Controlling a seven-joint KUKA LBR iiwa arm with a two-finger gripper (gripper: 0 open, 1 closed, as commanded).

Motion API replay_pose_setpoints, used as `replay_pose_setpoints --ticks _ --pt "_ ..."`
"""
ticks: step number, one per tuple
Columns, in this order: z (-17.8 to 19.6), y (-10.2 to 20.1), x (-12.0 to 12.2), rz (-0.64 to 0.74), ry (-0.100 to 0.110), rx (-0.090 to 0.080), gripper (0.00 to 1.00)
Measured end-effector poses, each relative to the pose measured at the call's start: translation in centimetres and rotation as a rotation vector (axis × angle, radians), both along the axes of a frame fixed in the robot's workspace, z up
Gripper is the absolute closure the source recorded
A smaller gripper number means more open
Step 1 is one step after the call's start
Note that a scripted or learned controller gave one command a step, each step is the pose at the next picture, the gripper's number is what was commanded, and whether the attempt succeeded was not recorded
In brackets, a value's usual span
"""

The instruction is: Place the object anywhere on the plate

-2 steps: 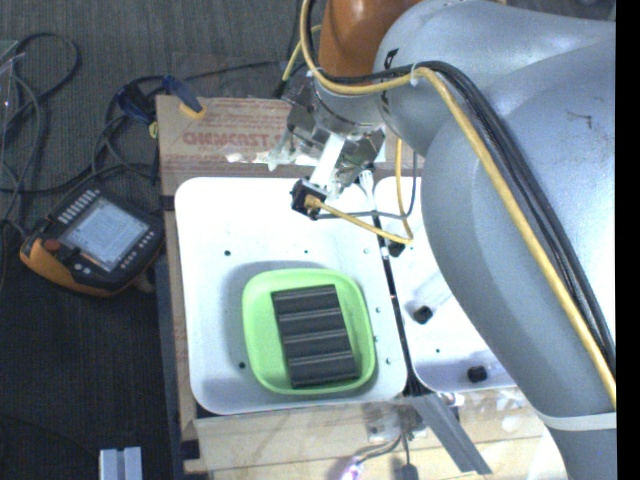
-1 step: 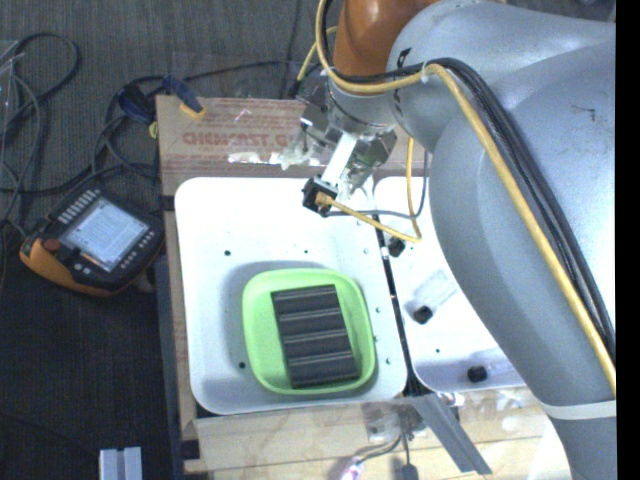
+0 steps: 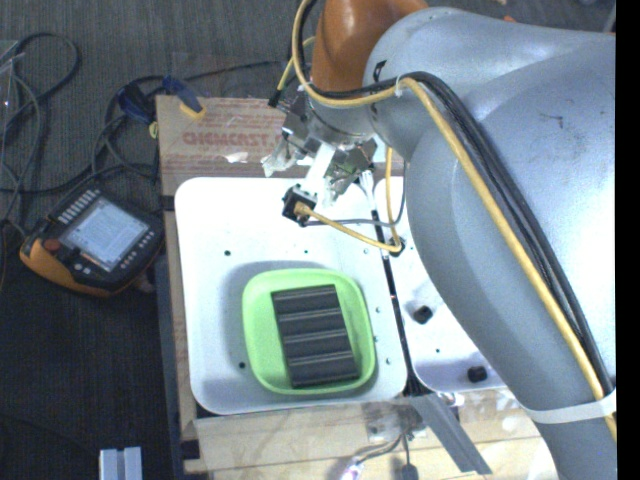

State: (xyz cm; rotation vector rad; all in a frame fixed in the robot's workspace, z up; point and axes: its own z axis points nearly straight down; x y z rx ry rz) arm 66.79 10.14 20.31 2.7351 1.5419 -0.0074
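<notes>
Camera view, from the near edge outward: a strip of bare wooden bench (image 3: 300,430) runs along the bottom, with a grey metal bracket (image 3: 450,430) lying on it toward the right. Just beyond it sits the left white bin (image 3: 205,268), and in its near half rests a green plate (image 3: 258,353), square with rounded corners. A dark grey ribbed block (image 3: 314,336) lies flat on the plate, about in its middle, with its long side running near to far. To the right, the second white bin (image 3: 440,353) is mostly covered by the big grey arm (image 3: 510,198); two small black knobs show on the bare part of its floor.

Farther in, over the far right part of the left bin, hangs the gripper (image 3: 325,173), below the orange band (image 3: 352,23) of the wrist. A small black part and a yellow cable (image 3: 350,230) dangle beside it. Whether the tool is open or closed cannot be told from here.

Behind the bin lies a cardboard sheet (image 3: 225,133) with red print. On the dark floor to the left sits a hand controller (image 3: 92,240) with a lit screen, with cables trailing beyond it.
</notes>
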Motion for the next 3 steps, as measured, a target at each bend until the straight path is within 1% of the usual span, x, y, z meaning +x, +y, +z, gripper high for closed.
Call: replay_pose_setpoints --ticks 1,2,3 --pt "1.6 1.4 0.0 -0.047 0.000 0.003 0.00" --pt "1.4 -0.2 0.0 -0.069 0.001 0.003 0.00" --pt "1.9 -0.3 0.0 -0.101 0.000 0.004 0.00"
